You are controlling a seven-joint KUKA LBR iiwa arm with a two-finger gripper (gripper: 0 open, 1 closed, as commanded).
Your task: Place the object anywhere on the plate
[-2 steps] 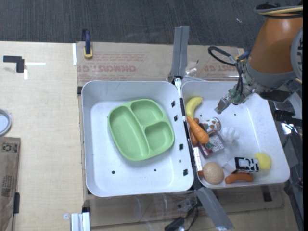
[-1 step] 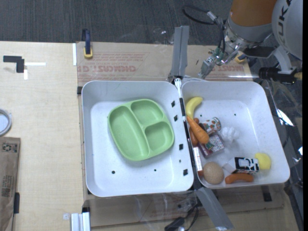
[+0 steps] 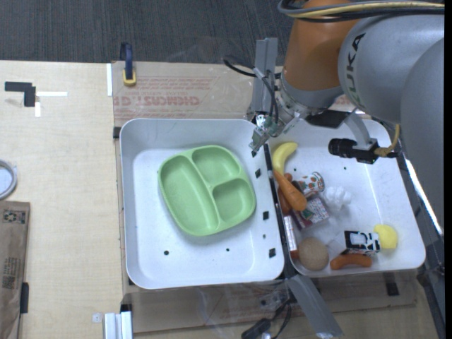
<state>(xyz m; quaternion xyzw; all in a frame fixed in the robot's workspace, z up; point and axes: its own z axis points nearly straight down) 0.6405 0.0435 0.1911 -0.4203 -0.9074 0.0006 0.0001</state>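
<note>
Beneath the arm, your bench carries two shallow white bins side by side: the left bin (image 3: 134,210) and the right bin (image 3: 402,210), meeting along a shared wall near the middle of the view.

Finding one: the green plate (image 3: 207,188), with three compartments, lies bare in the left bin, tilted a little against the bin's edges.

Finding two: the right bin holds the loose items. A yellow banana (image 3: 282,154) sits at the near-left corner, an orange carrot (image 3: 289,189) just below it along the dividing wall, then a small printed packet (image 3: 311,198), a brown round item (image 3: 314,254), a second orange piece (image 3: 351,261), a yellow ball (image 3: 386,236) and a white lump (image 3: 337,196).

Finding three: the gripper (image 3: 260,137) hangs at the top of the dividing wall, between the two bins. You cannot tell from this view how the jaws stand, and nothing is visibly between them.

Judgement: the nearest candidate is the banana, just to the right of and slightly below the gripper tip, close but apart. Its long axis runs roughly top to bottom with a curve. Which item the task intends cannot be confirmed. The plate lies to the lower left of the gripper, across the wall.
</note>
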